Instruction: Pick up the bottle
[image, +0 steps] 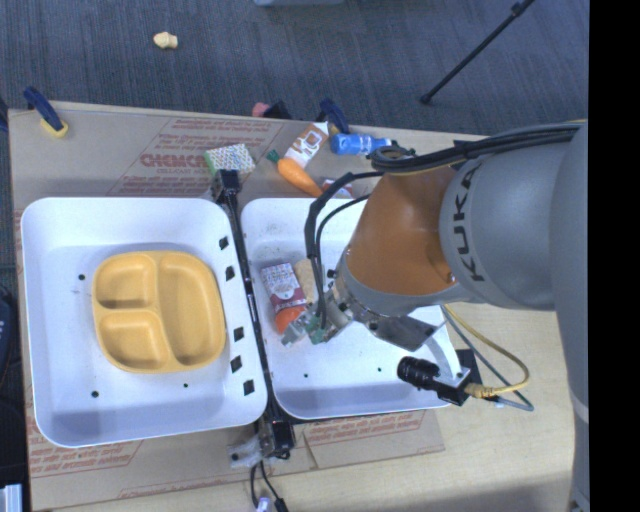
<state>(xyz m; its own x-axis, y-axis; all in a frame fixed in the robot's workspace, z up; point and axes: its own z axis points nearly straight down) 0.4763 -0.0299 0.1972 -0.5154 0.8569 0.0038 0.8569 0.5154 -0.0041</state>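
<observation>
My gripper (318, 327) hangs low over the left part of the right bin (340, 395), under the arm's orange band. It is right beside a small orange object (289, 318) and just below a red-and-white packet (283, 283). The arm's wrist hides much of this bin's middle. A small white bottle with an orange label (305, 145) lies on the cardboard behind the bins, well away from the gripper.
The left bin (60, 400) holds a yellow divided tray (158, 310). Behind the right bin lie a carrot-like orange piece (298, 176) and a blue object (356, 145). A patterned small box (229, 158) sits near the bins' divider. Cables trail at the right.
</observation>
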